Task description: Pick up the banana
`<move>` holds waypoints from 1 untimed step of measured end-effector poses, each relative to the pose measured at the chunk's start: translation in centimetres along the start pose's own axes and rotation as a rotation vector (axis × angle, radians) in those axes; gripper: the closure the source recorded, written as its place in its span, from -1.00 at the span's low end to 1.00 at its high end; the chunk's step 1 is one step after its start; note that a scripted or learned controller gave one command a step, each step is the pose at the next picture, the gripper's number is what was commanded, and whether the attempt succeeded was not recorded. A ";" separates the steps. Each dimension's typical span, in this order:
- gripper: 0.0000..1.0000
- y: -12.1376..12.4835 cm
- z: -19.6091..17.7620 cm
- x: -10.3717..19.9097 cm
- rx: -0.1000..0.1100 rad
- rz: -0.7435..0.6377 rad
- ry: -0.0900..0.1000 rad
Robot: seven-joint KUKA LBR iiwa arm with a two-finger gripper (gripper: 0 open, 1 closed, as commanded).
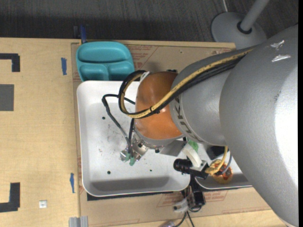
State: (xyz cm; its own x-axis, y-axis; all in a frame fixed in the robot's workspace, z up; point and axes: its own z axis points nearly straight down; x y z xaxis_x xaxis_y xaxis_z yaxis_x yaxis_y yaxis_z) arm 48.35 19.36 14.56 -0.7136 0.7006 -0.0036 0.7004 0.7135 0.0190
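Here, a teal tray (104, 60) sits at the tabletop's (38, 126) far edge, just behind the left white bin (94, 126). The robot's hand (131, 155) hangs low over that bin's floor, toward the near edge. Whether it is open or closed cannot be told, and nothing is seen in its grasp. The grey arm (236, 112) with its orange band (154, 110) covers most of the right bin (227, 185). A yellow-and-orange object (221, 170) lies partly hidden there beneath the arm. It may be the banana, but too little shows to be sure.

If so, the hand is over the wrong bin and would likely close on nothing. The arm's bulk also blocks the camera's sight of the target.

The tabletop is pale brown board marked with black tape (12, 63) and blue tape (64, 65). Beyond its far edge lies dark carpet (118, 8), and a grey stand (232, 25) rises at the far right.
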 end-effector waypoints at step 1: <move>1.00 0.1 -1.0 0.0 -0.003 0.000 -0.001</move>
State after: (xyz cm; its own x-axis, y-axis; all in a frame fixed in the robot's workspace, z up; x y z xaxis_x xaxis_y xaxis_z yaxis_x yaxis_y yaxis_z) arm 48.43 19.41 15.56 -0.7135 0.7006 -0.0049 0.7004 0.7134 0.0219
